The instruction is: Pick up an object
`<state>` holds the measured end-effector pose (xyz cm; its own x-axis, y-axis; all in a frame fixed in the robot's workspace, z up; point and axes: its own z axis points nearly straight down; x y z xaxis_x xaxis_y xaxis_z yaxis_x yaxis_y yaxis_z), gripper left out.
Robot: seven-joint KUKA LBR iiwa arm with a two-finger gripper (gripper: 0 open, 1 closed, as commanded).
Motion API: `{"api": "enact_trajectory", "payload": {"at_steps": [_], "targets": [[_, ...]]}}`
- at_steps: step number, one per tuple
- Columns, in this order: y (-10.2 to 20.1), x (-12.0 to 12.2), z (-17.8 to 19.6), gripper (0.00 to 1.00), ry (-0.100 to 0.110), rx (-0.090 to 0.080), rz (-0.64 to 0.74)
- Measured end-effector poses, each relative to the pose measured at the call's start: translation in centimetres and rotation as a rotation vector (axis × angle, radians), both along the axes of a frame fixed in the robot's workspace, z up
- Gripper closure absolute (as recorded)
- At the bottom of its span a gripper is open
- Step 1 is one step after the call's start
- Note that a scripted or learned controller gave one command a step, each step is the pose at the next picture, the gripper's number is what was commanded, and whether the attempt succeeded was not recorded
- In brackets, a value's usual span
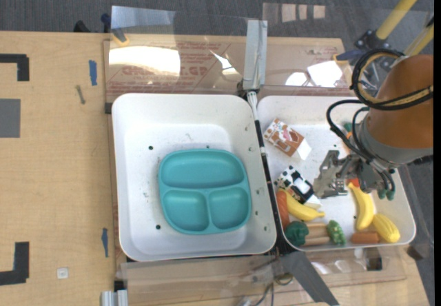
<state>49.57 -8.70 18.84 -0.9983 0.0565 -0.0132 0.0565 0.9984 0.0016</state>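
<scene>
My gripper (332, 177) hangs over the middle of the right bin (406, 194), under the grey arm with its orange band. Just left of it lie a black-and-white toy (295, 182) and a yellow banana (303, 210). A second banana (364, 207) lies just right of the gripper. A brown-and-white carton (284, 138) rests farther back in the bin. Nothing shows as held by the gripper.
The left bin (131, 160) holds a teal divided plate (204, 189). Along the right bin's front lie an orange carrot (282, 207), two green vegetable toys (298, 232), a wooden stick (318, 231), an orange sausage (364, 236) and a yellow piece (386, 227).
</scene>
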Motion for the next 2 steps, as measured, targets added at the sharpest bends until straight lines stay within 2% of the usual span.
{"api": "enact_trajectory", "payload": {"at_steps": [1,2], "targets": [[-1.3,5.5,6.3,1.0,0.002,-0.002,-0.001],[6.7,9.0,12.1,1.0,0.001,0.003,-0.19]]}}
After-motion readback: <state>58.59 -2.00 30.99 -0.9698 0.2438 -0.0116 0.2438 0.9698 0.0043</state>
